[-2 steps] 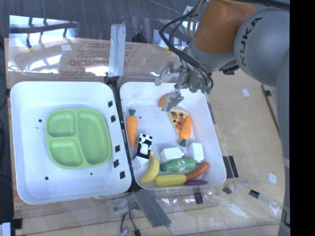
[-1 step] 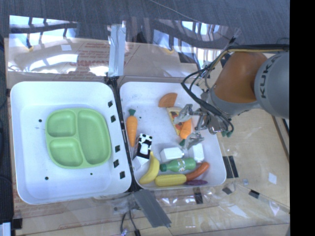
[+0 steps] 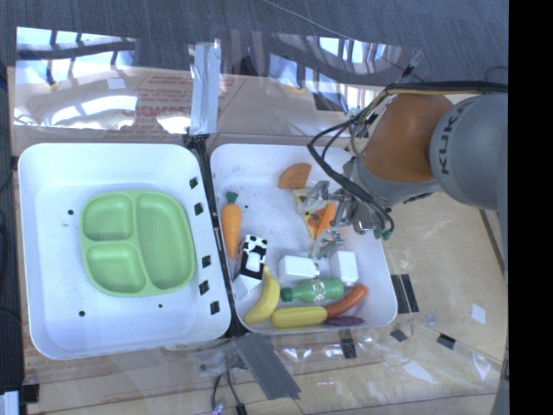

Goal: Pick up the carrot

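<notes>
A carrot point(image 3: 231, 227) with a green top lies lengthwise by the left wall of the right bin point(image 3: 259, 158), untouched. My gripper point(image 3: 322, 220) is over the middle right of that bin, well to the right of this carrot. A small, tapered orange piece point(image 3: 322, 217), much like a second carrot, shows between its fingers, and they look closed on it. The grey arm with its orange band point(image 3: 406, 141) comes in from the right.
The right bin also holds an orange wedge point(image 3: 295, 175), a black-and-white block point(image 3: 252, 256), bananas point(image 3: 266, 299), a green bottle point(image 3: 313, 291), white blocks point(image 3: 301, 266) and a red sausage point(image 3: 348, 301). A green divided plate point(image 3: 138, 242) sits in the left bin point(image 3: 43, 180).
</notes>
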You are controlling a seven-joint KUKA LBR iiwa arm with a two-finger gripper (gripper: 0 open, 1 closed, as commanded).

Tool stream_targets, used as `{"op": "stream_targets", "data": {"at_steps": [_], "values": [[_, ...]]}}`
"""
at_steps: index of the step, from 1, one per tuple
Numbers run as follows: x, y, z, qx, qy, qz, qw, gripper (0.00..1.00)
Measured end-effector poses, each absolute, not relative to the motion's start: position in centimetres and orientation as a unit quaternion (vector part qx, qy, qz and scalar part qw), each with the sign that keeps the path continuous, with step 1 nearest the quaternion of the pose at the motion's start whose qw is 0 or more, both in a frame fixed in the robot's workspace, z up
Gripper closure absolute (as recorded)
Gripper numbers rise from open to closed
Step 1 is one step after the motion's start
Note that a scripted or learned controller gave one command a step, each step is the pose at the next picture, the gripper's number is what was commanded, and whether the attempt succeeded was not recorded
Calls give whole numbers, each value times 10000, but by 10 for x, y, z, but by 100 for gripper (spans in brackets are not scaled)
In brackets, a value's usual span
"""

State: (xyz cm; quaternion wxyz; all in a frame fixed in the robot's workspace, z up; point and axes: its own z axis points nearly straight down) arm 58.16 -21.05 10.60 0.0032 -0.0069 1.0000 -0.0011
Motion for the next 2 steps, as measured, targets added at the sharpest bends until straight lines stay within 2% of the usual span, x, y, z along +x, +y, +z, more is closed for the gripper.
{"op": "stream_targets", "data": {"at_steps": [1, 2], "values": [[582, -208, 115, -106, 9999, -8, 31, 100], [548, -130, 171, 942, 9956, 5, 0, 100]]}}
